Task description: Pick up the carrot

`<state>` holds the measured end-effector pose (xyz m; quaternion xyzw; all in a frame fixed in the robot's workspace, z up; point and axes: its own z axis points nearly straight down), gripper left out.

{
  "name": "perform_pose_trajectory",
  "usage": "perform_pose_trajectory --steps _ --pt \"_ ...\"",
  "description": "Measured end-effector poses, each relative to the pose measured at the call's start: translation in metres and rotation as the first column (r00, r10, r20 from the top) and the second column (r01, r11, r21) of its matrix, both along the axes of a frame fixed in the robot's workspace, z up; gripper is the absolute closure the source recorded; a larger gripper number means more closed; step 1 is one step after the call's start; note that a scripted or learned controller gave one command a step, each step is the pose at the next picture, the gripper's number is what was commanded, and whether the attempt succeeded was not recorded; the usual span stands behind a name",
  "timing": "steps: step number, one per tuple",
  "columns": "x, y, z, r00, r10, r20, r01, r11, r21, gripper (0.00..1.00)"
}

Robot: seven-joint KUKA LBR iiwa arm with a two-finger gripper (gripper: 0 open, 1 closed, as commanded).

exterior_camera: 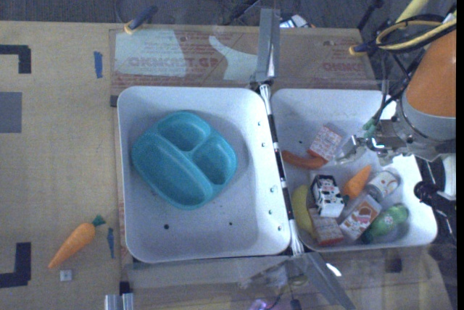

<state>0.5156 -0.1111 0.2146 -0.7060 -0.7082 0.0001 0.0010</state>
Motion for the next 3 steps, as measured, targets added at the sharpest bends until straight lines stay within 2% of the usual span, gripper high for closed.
perform_pose_trajectory --steps 1,2,3 --pt "-0.016 -0.019 -0.111 0.996 -0.095 0.004 0.095 0.996 -0.002 0.00" --pt "-0.016 -0.021 -0.102 0.995 -0.099 0.005 0.099 0.995 -0.002 1.00" --pt "-0.001 0.073 -0.009 0.978 -0.206 0.001 0.206 0.978 -0.001 1.00"
